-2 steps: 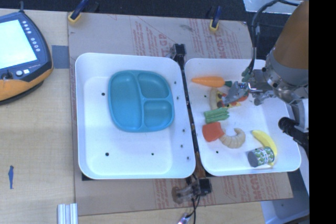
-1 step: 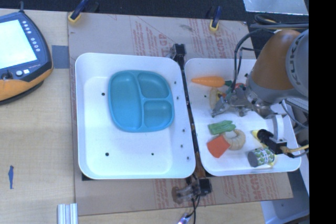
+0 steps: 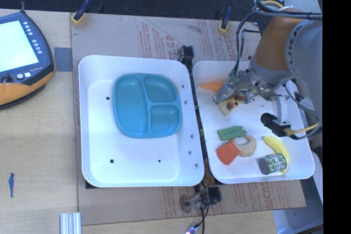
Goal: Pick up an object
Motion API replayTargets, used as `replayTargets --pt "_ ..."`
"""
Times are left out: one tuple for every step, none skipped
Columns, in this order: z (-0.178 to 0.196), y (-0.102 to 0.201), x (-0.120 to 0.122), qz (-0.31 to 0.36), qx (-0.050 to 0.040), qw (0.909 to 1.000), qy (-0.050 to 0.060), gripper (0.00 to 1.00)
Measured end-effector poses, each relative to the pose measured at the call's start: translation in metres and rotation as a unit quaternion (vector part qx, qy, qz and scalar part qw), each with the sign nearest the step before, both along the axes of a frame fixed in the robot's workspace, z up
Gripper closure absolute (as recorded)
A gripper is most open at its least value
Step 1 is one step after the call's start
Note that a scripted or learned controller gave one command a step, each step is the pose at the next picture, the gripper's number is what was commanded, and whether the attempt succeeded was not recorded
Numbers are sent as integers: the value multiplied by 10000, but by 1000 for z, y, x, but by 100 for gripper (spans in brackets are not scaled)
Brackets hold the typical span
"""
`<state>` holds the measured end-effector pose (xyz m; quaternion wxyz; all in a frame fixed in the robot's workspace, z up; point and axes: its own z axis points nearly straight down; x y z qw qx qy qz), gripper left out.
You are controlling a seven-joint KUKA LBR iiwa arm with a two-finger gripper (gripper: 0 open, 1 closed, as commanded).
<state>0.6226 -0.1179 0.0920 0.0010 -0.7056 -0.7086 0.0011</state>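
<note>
My gripper (image 3: pixel 230 96) is low in the far part of the right bin (image 3: pixel 304 172), reaching in from the right. It sits over a small pale toy with red and yellow bits (image 3: pixel 229 106), which it partly hides. An orange carrot (image 3: pixel 210 85) lies just to its left. Nearer the front lie a green pod (image 3: pixel 230 132), a red wedge (image 3: pixel 226 153), a beige ring (image 3: pixel 248 145), a yellow banana (image 3: pixel 273 145) and a small green can (image 3: pixel 272 163).
The left bin (image 3: pixel 93 134) holds a blue divided plate (image 3: pixel 147 104). A black divider with clamps (image 3: pixel 196 118) runs between the bins. A tablet-like pendant (image 3: pixel 19 57) rests at the far left of the bench. A black cable fitting (image 3: pixel 274 124) hangs off the arm over the right bin.
</note>
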Motion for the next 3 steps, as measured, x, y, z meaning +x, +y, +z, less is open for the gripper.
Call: replayTargets --pt "11 -2 0 7 -7 10000 7 100" --pt "11 -2 0 8 -8 10000 8 0" --pt "21 -3 0 8 -12 10000 11 100"
